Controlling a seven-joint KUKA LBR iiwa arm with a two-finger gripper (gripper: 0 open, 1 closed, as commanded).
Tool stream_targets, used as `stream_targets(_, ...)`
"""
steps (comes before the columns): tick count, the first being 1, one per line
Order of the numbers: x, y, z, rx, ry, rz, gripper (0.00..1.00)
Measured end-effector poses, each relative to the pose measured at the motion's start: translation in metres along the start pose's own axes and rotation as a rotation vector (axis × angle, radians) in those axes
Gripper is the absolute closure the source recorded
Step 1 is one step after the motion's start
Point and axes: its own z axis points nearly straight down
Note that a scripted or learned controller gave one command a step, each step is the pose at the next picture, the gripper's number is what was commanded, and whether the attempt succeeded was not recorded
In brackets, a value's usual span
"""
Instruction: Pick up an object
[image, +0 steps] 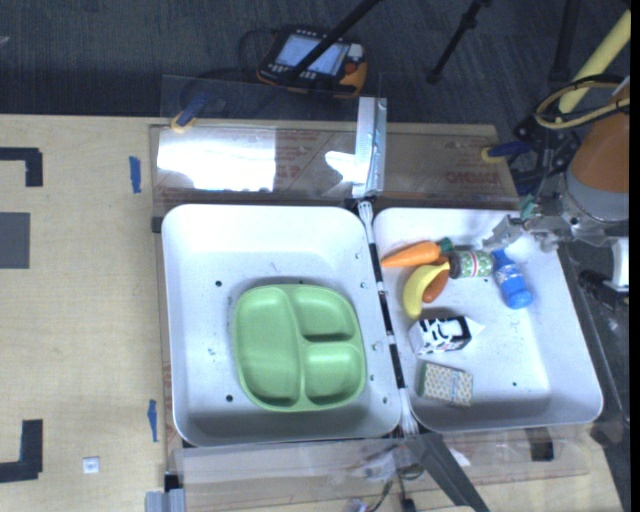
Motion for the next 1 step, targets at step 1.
stream_targets(1,-0.0141,0.0001,-0.0153,-0.007,-0.024,0.011,1.0)
